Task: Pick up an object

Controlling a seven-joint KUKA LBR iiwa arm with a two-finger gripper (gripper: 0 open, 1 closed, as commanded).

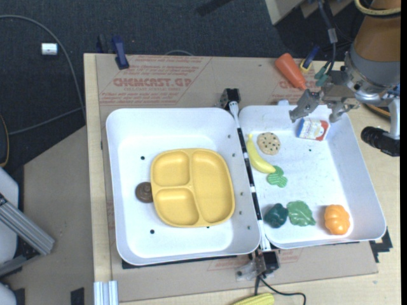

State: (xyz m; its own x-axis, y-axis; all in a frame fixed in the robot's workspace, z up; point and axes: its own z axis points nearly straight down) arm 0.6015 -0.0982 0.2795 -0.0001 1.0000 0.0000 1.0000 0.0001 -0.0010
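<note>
**Gripper Spread Above the Right Bin's Far Edge**

Brown board printed with red lettering covers the bench (159,78), and dark carpet lies beyond it on the far and left sides. Two shallow white bins sit side by side on the board.

Inside the left bin (127,132) rests a yellow divided plate (191,187) with three compartments. A small brown round piece (144,192) lies touching the plate's left rim, partly tucked under it.

Several items are scattered across the right bin (356,170). A banana (259,158) lies near its left wall, with a speckled cookie (269,143) just to its right. A small light-green piece (277,180) sits at the banana's near end. Along the near wall, from left to right, are a dark green vegetable (276,215), a lighter green leafy one (300,213) touching it, and an orange fruit (336,219) a little apart. Close to the far wall lies a small red, white and blue packet (311,129).

From the right, the arm reaches in, and its gripper (324,108) hangs over the bin's far edge, directly above that packet. Its two fingers are spread apart, with nothing between them. An orange carrot-shaped toy (290,71) lies on the board beyond the right bin.
</note>
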